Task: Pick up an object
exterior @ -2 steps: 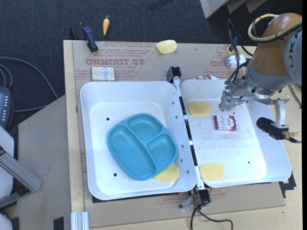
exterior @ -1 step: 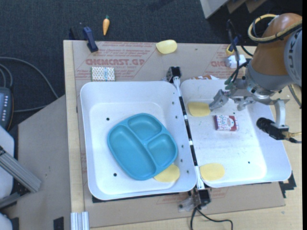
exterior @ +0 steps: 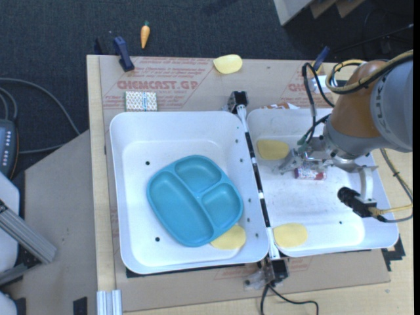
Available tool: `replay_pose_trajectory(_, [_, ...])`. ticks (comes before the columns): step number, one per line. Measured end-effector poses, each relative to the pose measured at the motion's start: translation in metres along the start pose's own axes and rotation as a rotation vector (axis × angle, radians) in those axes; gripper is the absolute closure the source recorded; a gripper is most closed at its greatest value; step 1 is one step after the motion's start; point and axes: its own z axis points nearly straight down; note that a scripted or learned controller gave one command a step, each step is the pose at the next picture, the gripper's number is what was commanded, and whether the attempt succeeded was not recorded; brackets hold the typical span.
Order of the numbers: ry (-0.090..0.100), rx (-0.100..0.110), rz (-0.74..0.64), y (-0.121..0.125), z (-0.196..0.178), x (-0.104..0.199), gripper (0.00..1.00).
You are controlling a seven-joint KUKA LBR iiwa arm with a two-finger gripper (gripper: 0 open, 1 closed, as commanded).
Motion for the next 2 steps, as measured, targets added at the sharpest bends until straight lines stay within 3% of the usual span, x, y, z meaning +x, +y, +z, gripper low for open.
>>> replay_pose_trajectory(1, [-0.003, -0.005, 0.001, 0.001, -0.011, -0.002, 1.0])
replay_pose_trajectory(2, [0.003, 0.011, 0.002, -0.069, -0.026, -0.037, 1.0])
